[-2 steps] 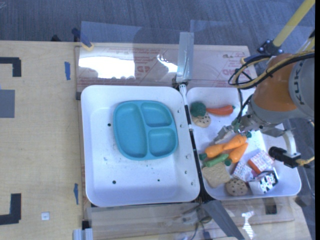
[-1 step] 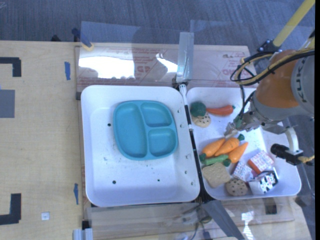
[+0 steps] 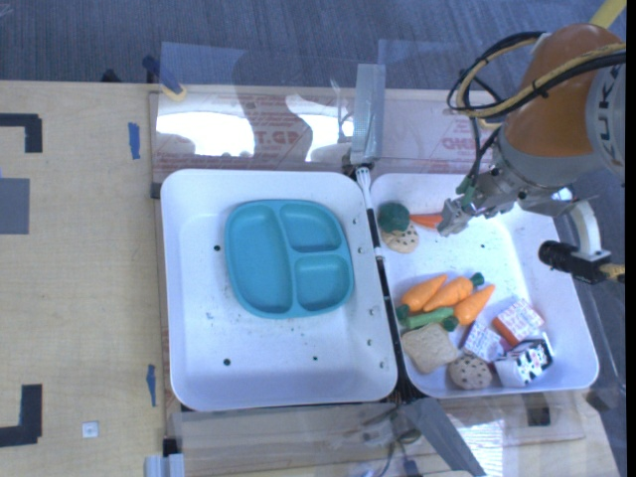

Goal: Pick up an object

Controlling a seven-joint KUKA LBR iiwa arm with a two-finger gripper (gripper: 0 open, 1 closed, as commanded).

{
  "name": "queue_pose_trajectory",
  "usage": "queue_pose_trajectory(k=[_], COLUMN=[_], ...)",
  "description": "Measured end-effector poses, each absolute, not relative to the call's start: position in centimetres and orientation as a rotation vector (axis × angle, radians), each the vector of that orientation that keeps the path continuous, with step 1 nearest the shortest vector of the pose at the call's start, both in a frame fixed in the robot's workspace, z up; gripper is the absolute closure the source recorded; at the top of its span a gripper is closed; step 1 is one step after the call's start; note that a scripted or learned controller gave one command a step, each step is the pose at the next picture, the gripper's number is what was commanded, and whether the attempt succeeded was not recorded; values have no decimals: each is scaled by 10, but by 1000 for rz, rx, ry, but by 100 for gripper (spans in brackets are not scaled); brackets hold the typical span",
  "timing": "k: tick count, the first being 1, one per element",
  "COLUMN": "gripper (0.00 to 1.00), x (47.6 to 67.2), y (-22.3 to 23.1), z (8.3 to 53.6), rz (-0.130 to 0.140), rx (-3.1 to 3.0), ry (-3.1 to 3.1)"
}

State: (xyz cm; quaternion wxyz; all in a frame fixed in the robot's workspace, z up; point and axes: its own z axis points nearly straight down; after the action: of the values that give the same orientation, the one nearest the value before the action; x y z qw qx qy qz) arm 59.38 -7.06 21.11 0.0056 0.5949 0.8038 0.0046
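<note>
My gripper (image 3: 453, 219) hangs low over the back of the right bin (image 3: 556, 296), its tip just right of a small orange carrot piece (image 3: 425, 221). A dark green ball (image 3: 394, 215) and a cookie (image 3: 401, 238) lie a little to its left, against the bin's left wall. Nothing shows between the fingers. Further forward in the same bin lie several carrots (image 3: 444, 292), a green bean (image 3: 429, 318), a slice of bread (image 3: 428, 347), another cookie (image 3: 469, 371) and small cartons (image 3: 518, 322).
The left bin (image 3: 189, 296) bears a blue divided plate (image 3: 289, 256) in its middle. A clear plastic wall (image 3: 258, 127) stands behind both bins, with a grey post (image 3: 367, 112) between them. The wooden bench (image 3: 70, 266) stretches out to the left.
</note>
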Motion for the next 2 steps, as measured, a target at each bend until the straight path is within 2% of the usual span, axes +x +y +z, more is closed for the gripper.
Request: queue_pose_trajectory(k=[1, 2], gripper=[100, 100], x=[573, 667], y=[-83, -67], z=[198, 184], rz=[-1, 1], rx=[1853, 2205], ry=[2539, 2235])
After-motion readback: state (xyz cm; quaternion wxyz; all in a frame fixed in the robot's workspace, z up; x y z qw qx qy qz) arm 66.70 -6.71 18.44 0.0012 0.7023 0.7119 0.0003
